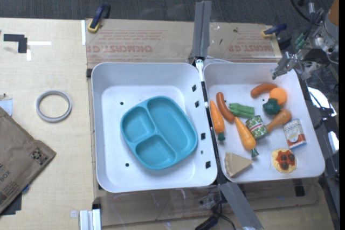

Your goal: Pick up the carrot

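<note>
Carrot [244, 133] lies in right bin [312, 167], ~center, tilted, touching green-label can [257, 127] at 2 o'clock. Gripper [284, 66] at bin's 1 o'clock rim, grasp state: can't tell.

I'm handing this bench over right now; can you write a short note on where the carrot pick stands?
Tool: above the right white bin's upper right corner, at its far rim, nothing seen between its fingers; open or shut cannot be told.
Carrots: several orange toy carrots lie in the right bin among other toy food; one long orange carrot lies mid-bin, tilted.
Left white bin: holds a blue divided plastic tray.
Done: no carrot lifted.
Left: descend, grasp a carrot, lift.
</note>
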